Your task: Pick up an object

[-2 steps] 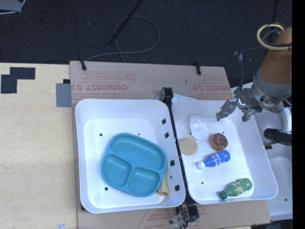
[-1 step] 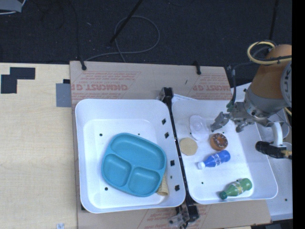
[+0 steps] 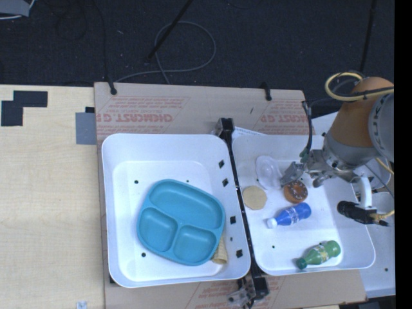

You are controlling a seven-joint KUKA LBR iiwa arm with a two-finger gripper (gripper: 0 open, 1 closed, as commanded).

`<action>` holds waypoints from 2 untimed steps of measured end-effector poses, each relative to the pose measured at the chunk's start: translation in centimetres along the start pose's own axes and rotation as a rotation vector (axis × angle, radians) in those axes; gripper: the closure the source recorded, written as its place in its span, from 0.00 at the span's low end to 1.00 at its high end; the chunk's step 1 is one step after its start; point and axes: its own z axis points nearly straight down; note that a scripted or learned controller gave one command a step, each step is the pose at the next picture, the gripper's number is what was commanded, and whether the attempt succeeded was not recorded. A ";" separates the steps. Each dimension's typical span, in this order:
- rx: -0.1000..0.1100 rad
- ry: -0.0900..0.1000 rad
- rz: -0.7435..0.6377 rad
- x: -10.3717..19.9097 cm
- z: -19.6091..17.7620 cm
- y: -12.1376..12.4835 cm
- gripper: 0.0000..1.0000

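- The green bottle (image 3: 319, 253) lies nearest the camera, on its side in the right bin (image 3: 351, 266), toward that bin's front corner.
- Just behind it in the same bin lies a blue bottle (image 3: 291, 215) with a white cap, also on its side.
- A flat tan disc (image 3: 255, 197) sits left of the blue bottle, close to the divider between the bins; a clear cup-like thing (image 3: 266, 168) lies behind the disc.
- A small brown round thing (image 3: 296, 191) sits just behind the blue bottle, and the pincer (image 3: 300, 176) hangs right over it, at the end of the grey arm (image 3: 360, 124) with its orange band.
- I cannot tell whether the pincer's two halves are apart or together; nothing is clearly seen between them.
- The left bin (image 3: 122, 166) carries a blue divided tray (image 3: 181, 222), with a tan scrap (image 3: 220, 254) peeking from under its right front edge.
- Both bins rest on a cardboard sheet (image 3: 161, 111) on the wooden surface (image 3: 45, 205).
- Judged step: the approach to the brown round thing, with no lift yet.
- The next move calls for a straight descent around that thing, a firm close, then a rise clear of the blue bottle beside it.
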 end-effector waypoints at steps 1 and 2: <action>-0.006 -0.002 0.002 -0.2 -1.5 0.2 1.00; -0.009 -0.002 -0.002 -0.3 -6.1 1.0 1.00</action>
